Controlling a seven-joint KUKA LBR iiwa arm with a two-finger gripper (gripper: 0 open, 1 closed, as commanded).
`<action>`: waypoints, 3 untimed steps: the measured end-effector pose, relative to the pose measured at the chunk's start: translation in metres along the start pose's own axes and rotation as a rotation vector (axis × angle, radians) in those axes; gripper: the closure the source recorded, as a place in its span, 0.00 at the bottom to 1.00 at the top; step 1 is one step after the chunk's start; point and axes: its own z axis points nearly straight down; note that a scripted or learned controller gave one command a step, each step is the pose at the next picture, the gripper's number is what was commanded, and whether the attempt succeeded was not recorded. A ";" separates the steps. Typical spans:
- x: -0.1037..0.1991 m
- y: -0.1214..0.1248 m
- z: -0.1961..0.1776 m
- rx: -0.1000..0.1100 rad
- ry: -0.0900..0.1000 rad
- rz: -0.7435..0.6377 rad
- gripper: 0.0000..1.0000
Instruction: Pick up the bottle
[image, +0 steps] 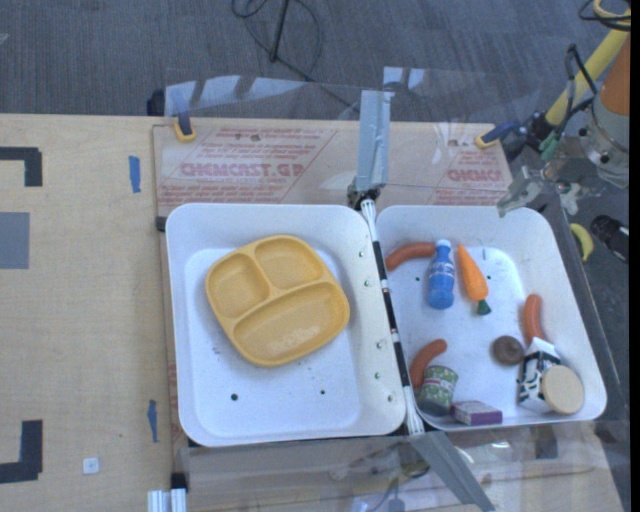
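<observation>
The bottle (440, 275) is blue with a white cap and lies in the right bin (570, 290), near that bin's far left part, cap pointing away. An orange carrot (472, 274) lies just right of it and a red sausage (410, 255) just to its left. My gripper (541, 194) hangs over the right bin's far right corner, well apart from the bottle, up and to its right. It is open with nothing between its fingers.
The right bin also holds two more sausages (533, 318) (427, 360), a green can (437, 386), a brown piece (507, 349), a purple box (476, 411), a cow-patterned carton (535, 375) and a tan disc (562, 390). A yellow divided plate (278, 298) sits in the left bin (190, 330).
</observation>
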 end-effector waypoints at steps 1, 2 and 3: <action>0.045 -0.002 0.147 0.001 0.000 -0.083 0.00; 0.078 -0.033 0.180 -0.005 -0.002 -0.231 0.00; 0.076 -0.031 0.168 -0.011 -0.003 -0.227 1.00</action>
